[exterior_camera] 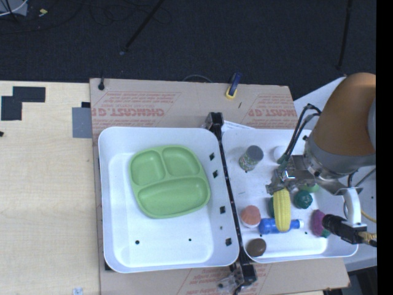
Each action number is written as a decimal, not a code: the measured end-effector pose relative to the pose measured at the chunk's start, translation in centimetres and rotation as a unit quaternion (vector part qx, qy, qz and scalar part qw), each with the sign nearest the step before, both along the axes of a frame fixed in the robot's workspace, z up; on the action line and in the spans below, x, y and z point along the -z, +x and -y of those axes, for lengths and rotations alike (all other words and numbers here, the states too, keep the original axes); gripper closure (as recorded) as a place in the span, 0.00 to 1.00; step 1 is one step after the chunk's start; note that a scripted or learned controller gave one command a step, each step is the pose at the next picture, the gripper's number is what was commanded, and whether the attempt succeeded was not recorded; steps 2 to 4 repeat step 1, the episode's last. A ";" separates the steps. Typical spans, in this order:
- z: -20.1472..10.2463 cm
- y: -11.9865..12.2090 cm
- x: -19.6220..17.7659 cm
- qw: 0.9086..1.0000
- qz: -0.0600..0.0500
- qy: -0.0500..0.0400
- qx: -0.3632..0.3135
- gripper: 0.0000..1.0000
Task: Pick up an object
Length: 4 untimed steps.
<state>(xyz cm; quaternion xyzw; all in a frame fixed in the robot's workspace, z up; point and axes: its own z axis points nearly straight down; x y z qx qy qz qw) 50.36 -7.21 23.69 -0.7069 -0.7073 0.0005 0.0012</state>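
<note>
In the camera view we see our gripper (284, 183) low in the right bin (270, 254), directly above the upper end of the corn cob (282, 210), which lies flat on the bin floor. We cannot tell how the tool is set, and nothing looks lifted, so we judge the pick not yet done: grasp and lift remain.

The corn sits toward the right bin's near edge, its lower end across a blue piece (270, 226), with an orange ball (250, 215) just beside it, a teal ball (303, 199) on its other side and a brown ball (256, 247) in the near-left corner. A grey can (250, 158) stands toward the far edge, with open floor around it. The left bin (123, 251) holds a green divided plate (169, 180).
</note>
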 end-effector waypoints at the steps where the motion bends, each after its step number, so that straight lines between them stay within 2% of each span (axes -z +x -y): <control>1: -0.5 -0.2 0.3 1.000 0.000 0.000 0.000 1.00; 4: -0.5 -0.2 0.3 1.000 0.000 0.000 0.000 1.00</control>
